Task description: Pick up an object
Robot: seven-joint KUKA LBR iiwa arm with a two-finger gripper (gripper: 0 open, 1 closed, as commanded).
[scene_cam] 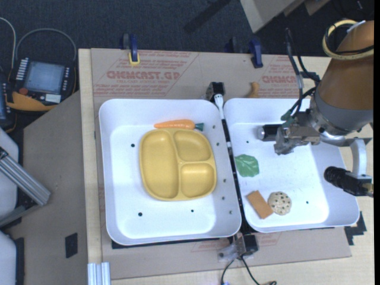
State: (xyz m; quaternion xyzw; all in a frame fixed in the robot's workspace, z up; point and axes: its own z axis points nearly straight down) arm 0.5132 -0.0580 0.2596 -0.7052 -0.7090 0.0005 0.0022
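My gripper point(284, 143) hangs over the upper middle of the right bin point(314, 215), with the grey and orange arm behind it on the right. Below and to its left lies a green leafy piece point(247, 165). Near the bin's front lie an orange block point(258, 204) and a round speckled cookie point(279, 202), side by side. In the left bin point(119, 183), a carrot point(176, 124) lies just behind a yellow divided plate point(178, 162). Nothing is visibly held in the gripper.
A raised rim point(228, 159) separates the two bins. A black fitting point(347, 181) juts over the right bin's right side. Clamps point(134, 51) sit on the cardboard behind the bins.
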